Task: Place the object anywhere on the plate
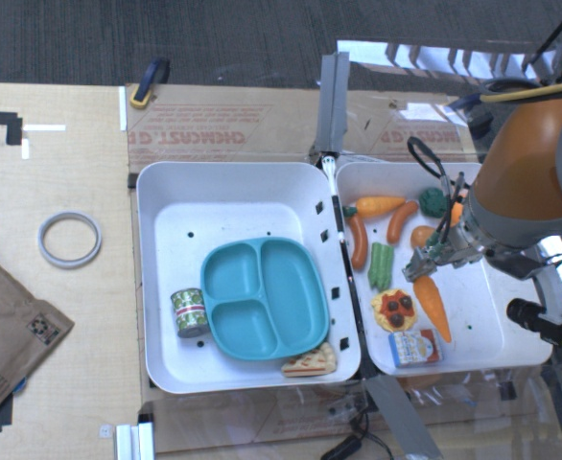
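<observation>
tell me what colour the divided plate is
Teal blue plate, seen best in the camera view.

A dark grey carpeted floor (166,17) ran across the top of the frame. Below it lay the pale wooden tabletop (51,161), filling the left side. A flattened brown cardboard sheet (223,127) with red lettering lay under the middle. A roll of tape (70,239) sat at the left, a brown cardboard box (8,329) in the lower left corner, and a blue and yellow clamp (150,81) near the upper edge. Black tape marks (3,123) showed at upper left.
</observation>
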Action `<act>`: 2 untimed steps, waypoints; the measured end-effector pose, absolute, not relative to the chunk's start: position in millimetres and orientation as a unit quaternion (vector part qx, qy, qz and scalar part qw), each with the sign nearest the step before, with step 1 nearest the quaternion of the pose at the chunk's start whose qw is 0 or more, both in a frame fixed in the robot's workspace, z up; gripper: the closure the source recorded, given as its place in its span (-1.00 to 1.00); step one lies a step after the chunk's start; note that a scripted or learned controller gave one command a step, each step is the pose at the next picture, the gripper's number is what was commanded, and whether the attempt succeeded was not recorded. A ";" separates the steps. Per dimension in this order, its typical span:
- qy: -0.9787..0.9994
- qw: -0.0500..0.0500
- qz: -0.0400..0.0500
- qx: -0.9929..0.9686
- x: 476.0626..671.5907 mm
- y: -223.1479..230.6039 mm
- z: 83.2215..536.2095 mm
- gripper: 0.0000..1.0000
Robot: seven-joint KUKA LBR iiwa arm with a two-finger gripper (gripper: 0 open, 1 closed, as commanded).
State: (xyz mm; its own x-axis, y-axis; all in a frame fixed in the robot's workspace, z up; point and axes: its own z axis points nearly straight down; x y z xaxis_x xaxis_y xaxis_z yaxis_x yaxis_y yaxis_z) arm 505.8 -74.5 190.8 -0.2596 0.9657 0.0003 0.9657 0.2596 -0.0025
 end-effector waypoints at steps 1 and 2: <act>-0.855 0.000 0.001 -0.518 541.5 3.3 190.7 1.00; -0.852 0.000 0.001 -0.523 578.2 23.8 245.3 1.00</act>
State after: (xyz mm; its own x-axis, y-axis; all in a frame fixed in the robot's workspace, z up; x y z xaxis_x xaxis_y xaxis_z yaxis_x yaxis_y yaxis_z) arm 578.2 23.8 245.3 -0.4529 0.8916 -0.0016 0.8916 0.4529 -0.0011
